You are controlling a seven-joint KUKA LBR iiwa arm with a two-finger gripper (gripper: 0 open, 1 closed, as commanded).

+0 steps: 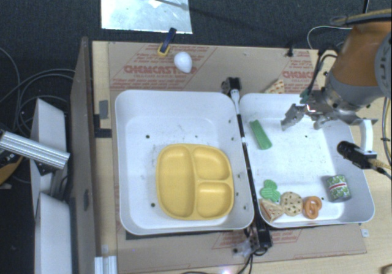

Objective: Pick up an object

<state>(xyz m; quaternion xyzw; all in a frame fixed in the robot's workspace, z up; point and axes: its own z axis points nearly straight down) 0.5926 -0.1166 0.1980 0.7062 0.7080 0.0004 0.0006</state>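
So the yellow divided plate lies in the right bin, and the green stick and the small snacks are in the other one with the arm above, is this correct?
Not quite. The camera view shows the yellow divided plate in the left bin, not the right. The green stick and small snacks lie in the right bin, with the arm above it.

Red "CHEMCAST" print — on the cardboard sheet (202, 61).

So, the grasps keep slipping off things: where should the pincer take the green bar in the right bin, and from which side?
Take the green bar at its middle, coming straight down from above. It lies flat on the right bin floor, long and narrow, with bare floor on both long sides, so closing across its short width likely gives the firmest hold. The pincer hangs just to its right.
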